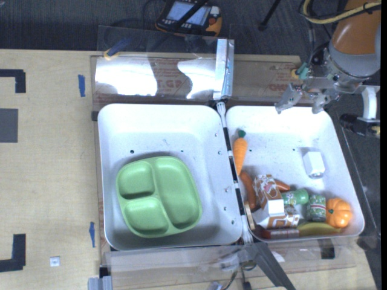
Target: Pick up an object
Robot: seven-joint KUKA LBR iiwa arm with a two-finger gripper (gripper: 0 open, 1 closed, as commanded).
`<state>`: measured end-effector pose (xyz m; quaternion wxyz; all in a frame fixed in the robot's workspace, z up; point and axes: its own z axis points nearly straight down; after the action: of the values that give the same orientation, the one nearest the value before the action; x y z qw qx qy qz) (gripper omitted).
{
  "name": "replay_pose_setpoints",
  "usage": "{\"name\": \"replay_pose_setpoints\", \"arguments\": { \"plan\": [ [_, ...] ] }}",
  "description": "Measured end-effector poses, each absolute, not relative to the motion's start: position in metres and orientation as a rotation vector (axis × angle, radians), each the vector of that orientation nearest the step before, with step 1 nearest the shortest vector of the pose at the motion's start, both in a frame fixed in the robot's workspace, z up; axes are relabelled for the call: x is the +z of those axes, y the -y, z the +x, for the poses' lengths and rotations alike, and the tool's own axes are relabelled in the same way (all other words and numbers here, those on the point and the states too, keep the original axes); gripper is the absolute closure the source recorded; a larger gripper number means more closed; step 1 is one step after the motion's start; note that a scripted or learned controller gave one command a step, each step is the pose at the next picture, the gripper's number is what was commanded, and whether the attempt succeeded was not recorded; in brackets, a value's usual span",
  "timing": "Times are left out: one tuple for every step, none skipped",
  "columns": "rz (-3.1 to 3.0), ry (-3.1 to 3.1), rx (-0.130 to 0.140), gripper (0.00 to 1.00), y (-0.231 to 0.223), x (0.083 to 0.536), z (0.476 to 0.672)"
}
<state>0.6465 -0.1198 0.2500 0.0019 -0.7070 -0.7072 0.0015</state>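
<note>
My gripper (302,102) hangs over the back edge of the right bin (272,128), its two fingers spread apart with nothing between them. Below it in that bin lie a small white block (314,162), an orange carrot (240,151) against the left wall, and a pile at the front: a red and white carton (271,201), a green can (316,208), a small orange pumpkin (338,212) and a yellow banana (314,228). The gripper is well above and behind all of them.
A green divided plate (158,194) rests in the left bin (121,132). A metal divider post (223,68) stands behind the wall between the bins. A tablet (187,16) lies beyond the bench at the back.
</note>
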Motion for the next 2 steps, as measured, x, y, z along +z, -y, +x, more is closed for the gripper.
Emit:
{"name": "replay_pose_setpoints", "arguments": {
  "plan": [
    [-2.237,2.2,0.006,0.0,0.065,0.182,0.542],
    [-2.253,2.195,-0.006,0.0,0.108,0.086,0.502]
  ]
}}
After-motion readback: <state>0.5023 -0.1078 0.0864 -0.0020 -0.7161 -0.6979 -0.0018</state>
